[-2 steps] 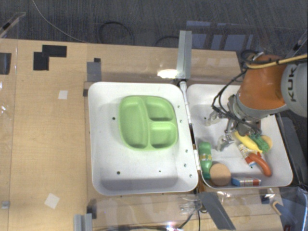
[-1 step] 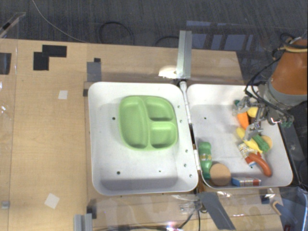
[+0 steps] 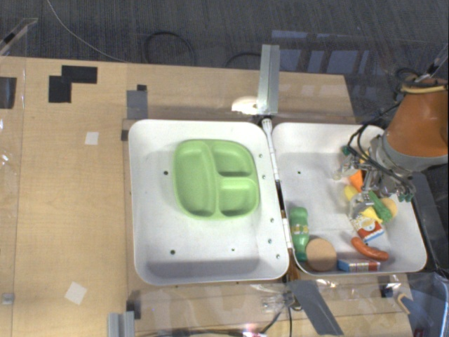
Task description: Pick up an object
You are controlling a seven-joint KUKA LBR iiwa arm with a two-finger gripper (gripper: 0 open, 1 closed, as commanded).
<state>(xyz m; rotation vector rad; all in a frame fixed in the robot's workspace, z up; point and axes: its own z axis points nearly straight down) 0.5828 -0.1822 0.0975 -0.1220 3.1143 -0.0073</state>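
Note:
My gripper (image 3: 370, 188) reaches down into the right bin (image 3: 316, 153) from the right, under the orange band of the arm (image 3: 419, 121). It hangs over a cluster of small toys at the bin's right side: an orange piece (image 3: 357, 179), a yellow piece (image 3: 353, 194), a green piece (image 3: 383, 207) and a white-and-orange carton (image 3: 369, 226). The wrist and cables hide its fingertips. A green bottle (image 3: 299, 227), a tan round block (image 3: 320, 253), a red sausage (image 3: 370, 251) and a blue-and-red marker (image 3: 357, 265) lie along the bin's front.
The left bin (image 3: 151, 188) holds a green divided plate (image 3: 215, 177). A metal post (image 3: 269, 76) stands behind the seam between the bins. The wooden bench (image 3: 63, 209) extends to the left. Black cables loop around the wrist.

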